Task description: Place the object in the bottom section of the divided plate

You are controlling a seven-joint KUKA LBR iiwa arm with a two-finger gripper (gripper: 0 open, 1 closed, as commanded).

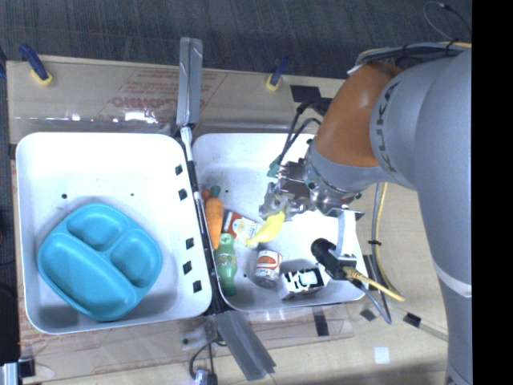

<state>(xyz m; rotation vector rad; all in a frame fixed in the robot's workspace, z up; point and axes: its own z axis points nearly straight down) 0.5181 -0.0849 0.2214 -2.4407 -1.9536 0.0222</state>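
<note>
Two white bins sit side by side: the left bin [32, 215] bears one blue divided plate [98, 261] with three sections, and the right bin [240, 155] bears the small things. One grey arm [409, 119] with an orange band reaches in from the right; grey letters run down it, too foreshortened to read. Its gripper [282, 201] hangs over the right bin, fingers clamped on one yellow banana [269, 228] — its long axis slants from far right down to near left. Along the left wall lie one carrot [214, 218] and one green bottle [226, 263]. Nearby sit one small can [267, 265], one red-and-white packet [238, 224] and one black-and-white item [303, 280] — labels unreadable.
</note>
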